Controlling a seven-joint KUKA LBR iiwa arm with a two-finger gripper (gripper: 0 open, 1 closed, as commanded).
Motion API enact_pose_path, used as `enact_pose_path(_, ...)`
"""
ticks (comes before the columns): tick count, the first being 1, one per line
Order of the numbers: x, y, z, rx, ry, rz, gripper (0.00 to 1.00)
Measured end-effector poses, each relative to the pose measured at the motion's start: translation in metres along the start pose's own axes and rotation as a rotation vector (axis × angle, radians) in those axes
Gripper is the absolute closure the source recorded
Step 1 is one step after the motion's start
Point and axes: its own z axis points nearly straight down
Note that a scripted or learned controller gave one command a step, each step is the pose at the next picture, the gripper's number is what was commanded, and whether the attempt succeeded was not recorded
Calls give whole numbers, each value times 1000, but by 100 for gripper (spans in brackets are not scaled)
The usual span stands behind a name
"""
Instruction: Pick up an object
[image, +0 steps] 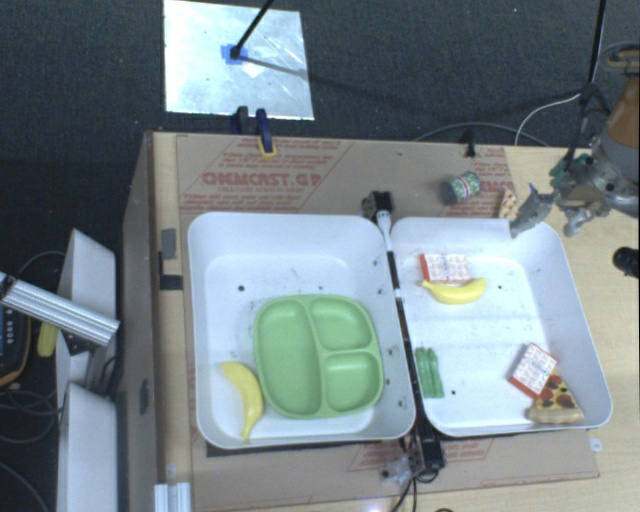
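My gripper (551, 212) hovers at the far right, above the back right corner of the right bin (570, 290), with its two fingers spread apart and nothing between them. In the right bin lie a yellow banana (456, 291), a small red-and-white box (445, 266) just behind it, a green bean pod (428, 371) near the left wall, a red-and-white carton (532, 368) and a pizza slice (555, 402) at the front right.
The left bin (230, 250) holds a green divided plate (318, 355) and another banana (245, 396) at its front left. A small green can (463, 186) and a cracker (507, 202) lie on the bench behind the right bin. Cables run behind the gripper.
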Motion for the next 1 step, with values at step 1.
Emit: enact_pose_path(1, 35, -20, 15, 1, 1, -2, 0)
